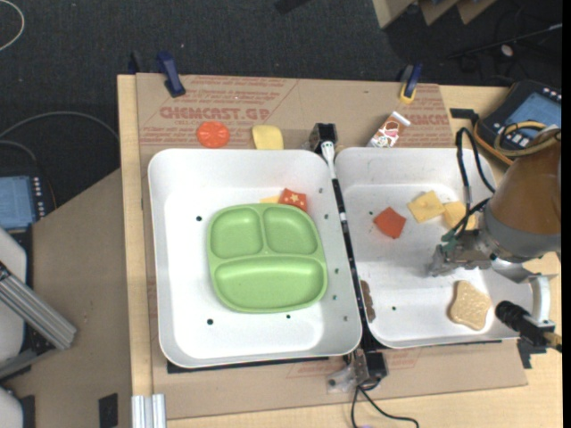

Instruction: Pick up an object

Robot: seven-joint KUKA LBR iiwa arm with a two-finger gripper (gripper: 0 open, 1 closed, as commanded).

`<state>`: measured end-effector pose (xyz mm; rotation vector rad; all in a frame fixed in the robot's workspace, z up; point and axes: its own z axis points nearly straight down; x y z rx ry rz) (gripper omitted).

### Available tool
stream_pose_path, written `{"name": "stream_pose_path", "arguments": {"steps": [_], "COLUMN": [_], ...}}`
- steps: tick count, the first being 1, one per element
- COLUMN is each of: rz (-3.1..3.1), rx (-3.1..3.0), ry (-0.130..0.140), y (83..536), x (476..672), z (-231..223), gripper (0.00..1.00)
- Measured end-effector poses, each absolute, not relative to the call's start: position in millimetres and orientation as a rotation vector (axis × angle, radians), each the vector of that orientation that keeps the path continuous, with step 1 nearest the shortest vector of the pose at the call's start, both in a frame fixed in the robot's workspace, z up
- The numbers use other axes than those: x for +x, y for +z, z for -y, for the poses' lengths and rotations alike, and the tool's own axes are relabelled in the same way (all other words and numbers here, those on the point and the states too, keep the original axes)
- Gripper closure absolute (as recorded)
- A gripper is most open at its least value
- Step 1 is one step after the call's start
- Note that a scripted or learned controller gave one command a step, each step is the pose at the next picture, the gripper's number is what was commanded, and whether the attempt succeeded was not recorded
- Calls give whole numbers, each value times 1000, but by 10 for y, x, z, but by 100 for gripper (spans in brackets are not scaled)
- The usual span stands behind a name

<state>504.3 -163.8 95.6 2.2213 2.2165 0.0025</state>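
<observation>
The claw (443,264) hung low in the right bin (393,321); whether it was spread could not be told. A red block (389,223) lay up-left of it, a tan biscuit (469,305) down-right. The surface (268,105) behind was cardboard, dark carpet (178,16) beyond.

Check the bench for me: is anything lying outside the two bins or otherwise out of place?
Yes. Behind the bins, on the cardboard, lie an orange disc, a yellow piece and a small red-and-white packet, tilted. A red star piece sits half tucked behind the green divided plate. Nothing looks spilled.
</observation>
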Motion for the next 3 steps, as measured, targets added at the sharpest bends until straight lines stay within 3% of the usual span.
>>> {"name": "stream_pose_path", "arguments": {"steps": [1,2,3], "rz": [-2206,-2220,-2225], "rx": [2214,2221,2206], "ry": [4,0,11], "y": [1998,1926,829], "x": [5293,5269,6098], "z": [2286,2242,1742], "gripper": [100,0,0]}}
